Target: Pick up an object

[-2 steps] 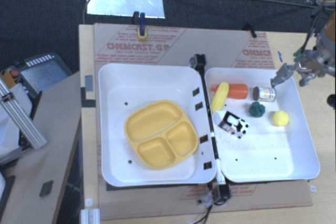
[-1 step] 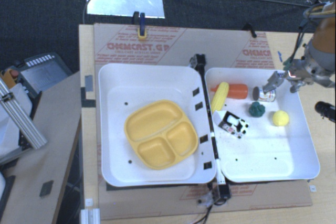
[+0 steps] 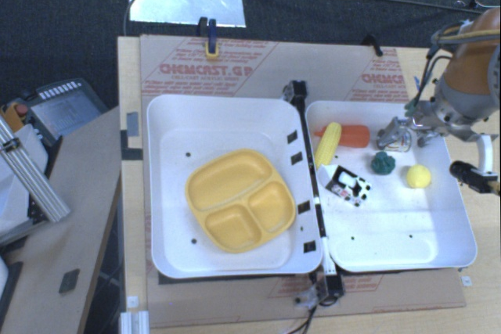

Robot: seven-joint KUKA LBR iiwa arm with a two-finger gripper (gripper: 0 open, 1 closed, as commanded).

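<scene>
My gripper [image 3: 395, 138] hangs over the back of the right bin [image 3: 407, 246], its two metal fingers apart with nothing between them. A dark green lump [image 3: 383, 163] lies just below it, apart from the fingers. To its left an orange piece [image 3: 356, 136] lies against a yellow corn cob [image 3: 327, 143]. A yellow ball [image 3: 418, 177] rests to the right of the green lump. A black and white object [image 3: 347, 186] lies near the bin's left wall.
The left bin [image 3: 168, 168] holds a yellow three-compartment plate [image 3: 239, 199]. A black divider [image 3: 307, 168] runs between the bins. The arm's grey and orange wrist [image 3: 470, 66] stands above the right bin's far right corner.
</scene>
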